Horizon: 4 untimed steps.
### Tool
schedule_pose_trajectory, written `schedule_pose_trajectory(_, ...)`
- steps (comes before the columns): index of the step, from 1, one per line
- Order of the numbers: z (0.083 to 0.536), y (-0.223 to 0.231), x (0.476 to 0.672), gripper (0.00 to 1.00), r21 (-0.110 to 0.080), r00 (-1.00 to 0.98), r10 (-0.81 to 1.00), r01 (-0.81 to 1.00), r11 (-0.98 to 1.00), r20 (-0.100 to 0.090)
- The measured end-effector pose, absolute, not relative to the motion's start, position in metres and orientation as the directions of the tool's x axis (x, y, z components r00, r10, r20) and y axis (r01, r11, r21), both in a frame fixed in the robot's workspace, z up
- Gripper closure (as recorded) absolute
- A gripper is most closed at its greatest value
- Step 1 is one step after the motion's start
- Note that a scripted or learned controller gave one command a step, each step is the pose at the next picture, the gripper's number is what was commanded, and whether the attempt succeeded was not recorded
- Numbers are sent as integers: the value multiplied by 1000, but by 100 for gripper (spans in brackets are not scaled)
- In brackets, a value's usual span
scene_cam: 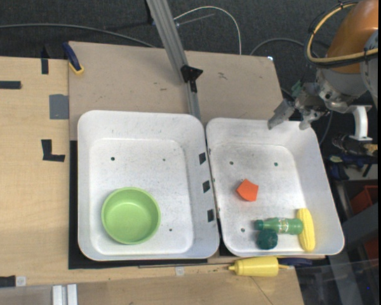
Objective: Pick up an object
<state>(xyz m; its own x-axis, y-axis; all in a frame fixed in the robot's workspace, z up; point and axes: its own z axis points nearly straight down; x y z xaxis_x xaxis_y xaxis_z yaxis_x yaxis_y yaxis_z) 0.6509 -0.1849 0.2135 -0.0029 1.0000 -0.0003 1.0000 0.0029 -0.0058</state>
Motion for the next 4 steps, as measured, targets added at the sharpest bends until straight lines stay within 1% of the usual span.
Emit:
schedule_pose_trajectory(1, 152, -184, 642, 0, -8, -2, 1000, 1000, 2, 0)
schedule_pose_trajectory(2, 98, -177, 649, 0, -6, -2, 1000, 1000, 2, 0)
schedule_pose_trajectory(3, 112, -177, 650, 100, -2, -3, 1000, 1000, 3, -2)
schedule_pose_trajectory(4, 154, -176, 653, 100, 3, -2, 1000, 1000, 2, -1)
